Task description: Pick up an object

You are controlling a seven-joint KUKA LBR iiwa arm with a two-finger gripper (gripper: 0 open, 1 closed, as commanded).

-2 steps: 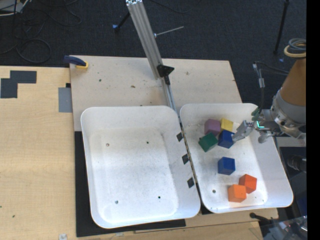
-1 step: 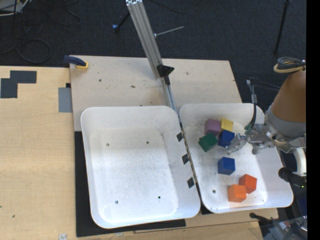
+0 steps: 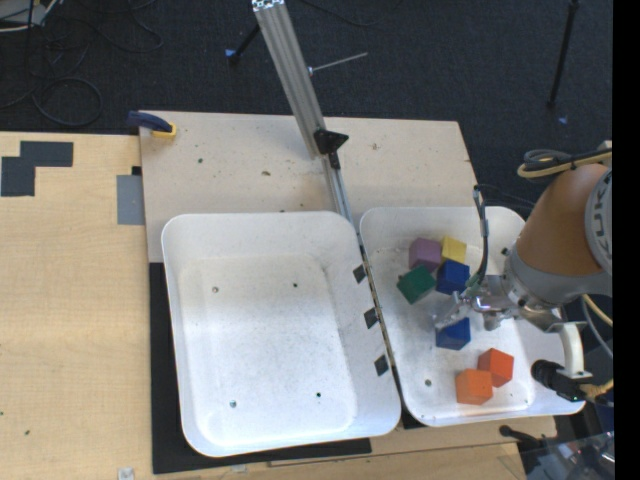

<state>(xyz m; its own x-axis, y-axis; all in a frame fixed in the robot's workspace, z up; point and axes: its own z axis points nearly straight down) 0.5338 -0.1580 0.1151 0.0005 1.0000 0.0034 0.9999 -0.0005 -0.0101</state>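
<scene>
- the grey arm's metal two-finger hand [image 3: 462, 311] hangs low in the right white bin [image 3: 420, 398], lower right of frame.
- its state: cannot tell.
- a small dark blue cube [image 3: 453, 334] sits just beneath it.

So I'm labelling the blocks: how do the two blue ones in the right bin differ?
The upper blue block sits packed against the yellow block and purple block; the lower blue block lies apart, just below the end effector. The upper one looks darker. Both are blue cubes of similar size.
</scene>
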